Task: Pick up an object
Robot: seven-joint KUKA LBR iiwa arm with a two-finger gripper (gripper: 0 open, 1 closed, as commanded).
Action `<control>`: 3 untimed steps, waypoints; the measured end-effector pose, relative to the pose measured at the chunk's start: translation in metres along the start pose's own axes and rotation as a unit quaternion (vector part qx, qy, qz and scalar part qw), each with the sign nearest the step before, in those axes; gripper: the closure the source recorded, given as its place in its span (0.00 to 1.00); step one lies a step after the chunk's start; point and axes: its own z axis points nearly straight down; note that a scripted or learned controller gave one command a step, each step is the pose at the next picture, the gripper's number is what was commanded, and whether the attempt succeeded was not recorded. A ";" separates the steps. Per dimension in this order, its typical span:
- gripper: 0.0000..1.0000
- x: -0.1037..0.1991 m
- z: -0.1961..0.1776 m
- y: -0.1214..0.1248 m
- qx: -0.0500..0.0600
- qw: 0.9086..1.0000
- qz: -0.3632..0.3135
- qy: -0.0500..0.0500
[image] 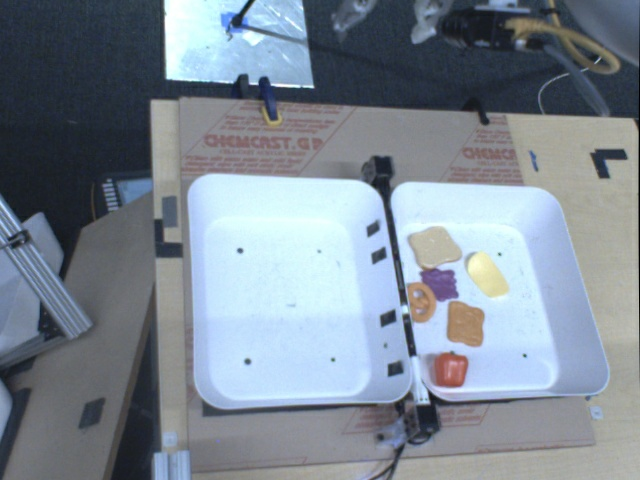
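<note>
The pincer (392, 6) hangs at the top of the camera view, well above and behind the two bins, over the dark floor rather than over the worktop (330, 133). Its two pale fingers (355, 3) stand apart with open space between them, and nothing sits in that gap, so it is released and grasping nothing. Just to its right are the black wrist parts and a loop of yellow cable (570, 48).

All the small things lie in the right bin (570, 268), gathered toward its left side near the divider between the bins. A tan slice of toast (434, 246) lies farthest back. Just in front of it sits a purple bunch of grapes (441, 284), and to the right of both is a pale yellow lemon-shaped piece (488, 274). An orange pretzel (421, 302) lies against the left wall, touching or nearly touching the grapes. In front of these is an orange-brown square cracker (465, 323), and nearest the front wall, a red pepper (450, 369) with a green stem.

The left bin (200, 268) shows its white floor with a few dark dots. Beyond the bins, a shiny metal sheet (238, 28) lies on the floor, and a blue and yellow clamp (268, 103) grips the worktop's far edge.
</note>
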 end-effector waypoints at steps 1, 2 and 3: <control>0.00 0.075 0.000 0.002 0.001 1.000 -0.001 0.000; 1.00 0.070 -0.011 0.002 0.000 1.000 0.001 0.000; 1.00 -0.009 -0.002 -0.070 0.002 1.000 0.007 -0.001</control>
